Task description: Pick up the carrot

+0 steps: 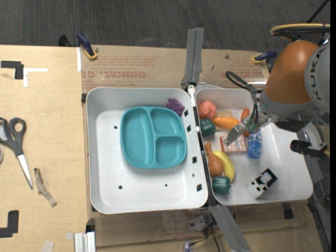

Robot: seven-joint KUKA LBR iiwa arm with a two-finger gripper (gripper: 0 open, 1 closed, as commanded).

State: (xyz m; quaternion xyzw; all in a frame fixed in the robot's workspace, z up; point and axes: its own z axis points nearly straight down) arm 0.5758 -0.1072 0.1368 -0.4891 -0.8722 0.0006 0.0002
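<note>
The carrot [226,122], orange and short, lies on its side in the back part of the right bin [286,188], between a pink peach [208,109] and a small red-and-white box [234,145]. My gripper [235,134] reaches in from the right and hangs low just right of and in front of the carrot's tip, over the box. I see nothing held in it. A small orange piece [245,114] shows just behind the gripper.
The right bin also holds a green pepper [206,127], a blue bottle [254,146], a banana [226,164], a brown-orange toy [213,161], another green toy [220,184] and a black-and-white block [262,181]. The left bin [105,188] holds a teal divided plate [155,137] and purple grapes [176,105].
</note>
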